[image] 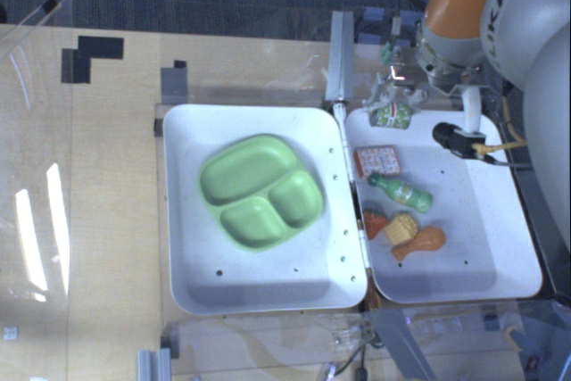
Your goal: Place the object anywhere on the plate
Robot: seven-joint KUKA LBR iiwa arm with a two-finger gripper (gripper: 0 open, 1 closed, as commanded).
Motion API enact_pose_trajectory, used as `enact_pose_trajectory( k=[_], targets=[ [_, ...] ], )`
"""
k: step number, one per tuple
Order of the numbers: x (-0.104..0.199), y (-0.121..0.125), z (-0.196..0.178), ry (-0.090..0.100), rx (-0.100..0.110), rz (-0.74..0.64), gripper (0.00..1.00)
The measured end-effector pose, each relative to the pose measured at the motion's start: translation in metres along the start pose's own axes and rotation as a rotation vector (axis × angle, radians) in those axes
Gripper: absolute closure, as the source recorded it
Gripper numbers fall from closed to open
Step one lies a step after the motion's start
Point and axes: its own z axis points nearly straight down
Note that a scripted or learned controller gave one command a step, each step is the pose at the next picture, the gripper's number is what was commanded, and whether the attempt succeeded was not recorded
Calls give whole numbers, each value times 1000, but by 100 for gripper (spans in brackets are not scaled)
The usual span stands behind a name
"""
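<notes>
A green plate (pixel 260 190) with three compartments lies in the left bin (pixel 268 281), and nothing rests on it. My gripper (pixel 393 99) hangs over the far left corner of the right bin (pixel 482 254). A small green and white packet (pixel 391 115) sits between its fingers, just above the bin's back rim. The gripper is well to the right of the plate and beyond it, across the divider between the bins.
The right bin holds a red patterned card (pixel 377 161), a green bottle (pixel 401 192), a small red piece (pixel 373 223), a yellow waffle-like piece (pixel 401 228) and an orange drumstick (pixel 419 240). A black connector with cable (pixel 457 139) hangs from the arm.
</notes>
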Motion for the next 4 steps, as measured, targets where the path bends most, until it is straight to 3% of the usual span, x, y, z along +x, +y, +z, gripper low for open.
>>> enact_pose_trajectory(
  k=[1, 2, 3, 4],
  targets=[
    [58, -44, 8, 2, 2, 14, 100],
    [129, -41, 41, 3, 3, -59, 100],
    [194, -19, 114, 4, 1, -166, 100],
    [197, -20, 115, 7, 6, -167, 0]
  ],
)
